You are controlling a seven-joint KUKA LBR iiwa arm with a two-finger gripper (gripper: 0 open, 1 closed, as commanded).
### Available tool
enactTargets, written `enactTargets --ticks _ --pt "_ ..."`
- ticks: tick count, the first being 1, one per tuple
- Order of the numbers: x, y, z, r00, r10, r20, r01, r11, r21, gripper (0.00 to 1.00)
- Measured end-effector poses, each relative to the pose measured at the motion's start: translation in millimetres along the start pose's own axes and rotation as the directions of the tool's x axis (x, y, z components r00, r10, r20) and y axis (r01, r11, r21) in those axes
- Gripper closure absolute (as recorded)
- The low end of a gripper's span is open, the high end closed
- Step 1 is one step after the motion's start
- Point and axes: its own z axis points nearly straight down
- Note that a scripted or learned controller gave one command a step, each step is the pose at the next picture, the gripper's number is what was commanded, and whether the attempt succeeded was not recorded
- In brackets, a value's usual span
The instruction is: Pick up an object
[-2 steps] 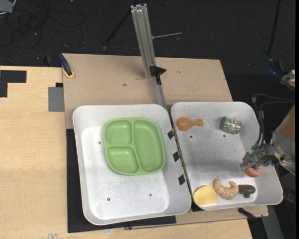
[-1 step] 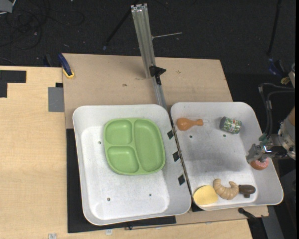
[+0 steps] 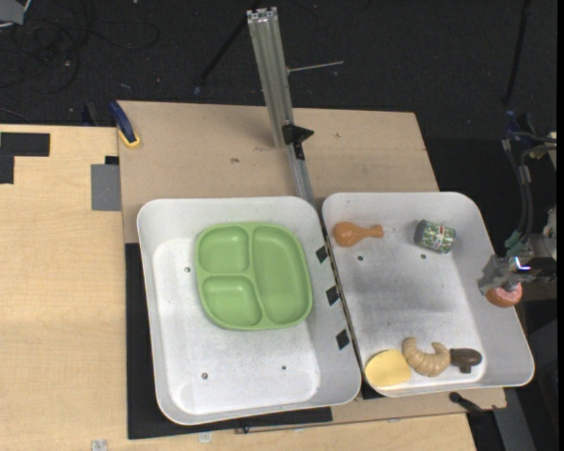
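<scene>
While nothing sits between any fingers that can be made out, looks like the approach step of the pick, with no grasp begun. Two-finger gripper (image 3: 517, 269) parked at 3 o'clock, just outside the rim of the shallow white right-hand bin (image 3: 409, 271), at the frame's edge; whether open or closed cannot be told, too small and blurred. Just beside it, a small round orange-red thing (image 3: 504, 296), identity unclear, hanging by the bin's outer rim and not visibly gripped. Candidates for picking all lie in that right bin: an orange drumstick-shaped toy (image 3: 355, 234) at 11 o'clock of the bin, a small green-and-white can lying on its side (image 3: 435, 236) at 1 o'clock, and at 6 o'clock a cluster of a flat yellow round piece (image 3: 387, 369), a tan curled croissant-like toy (image 3: 426, 357) touching it, and a dark brown lump (image 3: 465, 358) just beside. Green three-compartment plastic plate (image 3: 254, 276) resting in the shallow white left-hand bin (image 3: 169, 346), well apart from the gripper. Next move probably calls for swinging inward over the right bin, centring above one isolated item, likely the can or drumstick rather than the crowded cluster, then descending with room on both sides.
</scene>
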Motion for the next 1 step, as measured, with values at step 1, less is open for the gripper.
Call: enactTargets --ticks 1 --pt "53.4 -10.0 4.2 1.0 -0.002 -0.004 0.002 1.0 0.008 1.0"
